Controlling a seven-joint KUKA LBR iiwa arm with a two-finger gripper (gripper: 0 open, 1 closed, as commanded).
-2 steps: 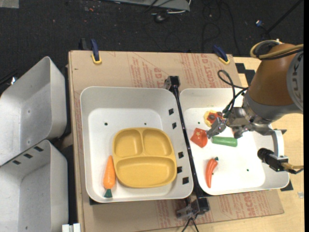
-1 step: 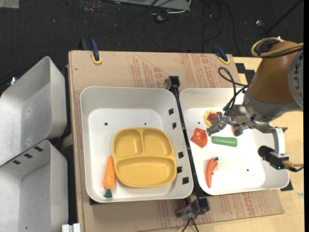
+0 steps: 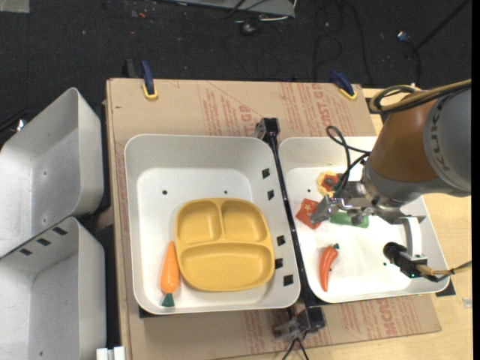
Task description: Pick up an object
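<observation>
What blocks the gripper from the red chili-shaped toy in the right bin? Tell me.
Nothing visible does. The gripper hangs over the right white bin near a red block and a green piece; the red chili-shaped toy lies apart on bare floor below it.

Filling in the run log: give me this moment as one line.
gripper: low in right bin, by red item | chili: loose, right bin | carrot, tray: left bin

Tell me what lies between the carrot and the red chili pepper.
In the camera view, the yellow divided plate sits between the carrot and the red chili pepper, then the two bins' adjoining walls.
</observation>
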